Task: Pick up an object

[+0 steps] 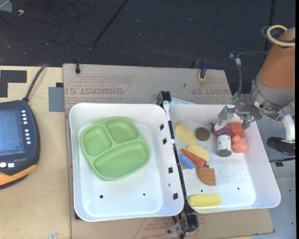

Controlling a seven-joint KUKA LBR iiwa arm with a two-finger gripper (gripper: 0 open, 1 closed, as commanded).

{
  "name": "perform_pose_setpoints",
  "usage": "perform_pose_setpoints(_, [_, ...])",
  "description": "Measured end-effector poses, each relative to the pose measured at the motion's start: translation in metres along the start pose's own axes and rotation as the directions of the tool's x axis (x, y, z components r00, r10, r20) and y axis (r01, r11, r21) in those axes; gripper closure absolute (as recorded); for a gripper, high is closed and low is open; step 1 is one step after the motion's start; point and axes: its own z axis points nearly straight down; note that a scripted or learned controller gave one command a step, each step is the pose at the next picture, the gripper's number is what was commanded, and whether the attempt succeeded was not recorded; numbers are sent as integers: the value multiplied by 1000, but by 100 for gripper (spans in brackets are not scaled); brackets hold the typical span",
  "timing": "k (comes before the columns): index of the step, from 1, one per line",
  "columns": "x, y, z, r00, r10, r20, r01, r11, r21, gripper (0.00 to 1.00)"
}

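Note:
My gripper point(237, 119) hangs over the far right part of the right bin point(261, 193), reaching in from the right. Its fingers point(224, 116) stand open, with nothing held between them. Just below it lie a red toy tomato point(236, 129), a purple piece point(219, 131), a small white can point(223, 145) and a pink toy point(240, 145). Further left in the same bin are a brown round disc point(203, 133), a yellow lemon-like toy point(185, 133), a yellow piece point(199, 152) over an orange carrot point(193, 159), a blue piece point(185, 162), a waffle cone point(207, 176) and a corn cob point(205, 200).
The left bin point(89, 203) holds a green divided plate point(115, 147). A black divider point(173, 153) runs between the bins. A tablet pendant point(10, 136) lies on the bench at the far left. The near right floor of the right bin point(239, 185) is bare.

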Motion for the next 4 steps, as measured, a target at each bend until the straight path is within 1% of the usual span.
perform_pose_setpoints(1, [8, 19, 63, 1000, -1, -2, 1, 1000, 5, 0])
perform_pose_setpoints(2, [0, 26, 110, 1000, -1, 0, 1, 1000, -5, 0])
perform_pose_setpoints(3, [42, -57, 139, 1000, 5, 2, -5, 1000, -14, 0])
perform_pose_setpoints(4, [53, -123, 136, 1000, 2, 3, -2, 1000, -7, 0])
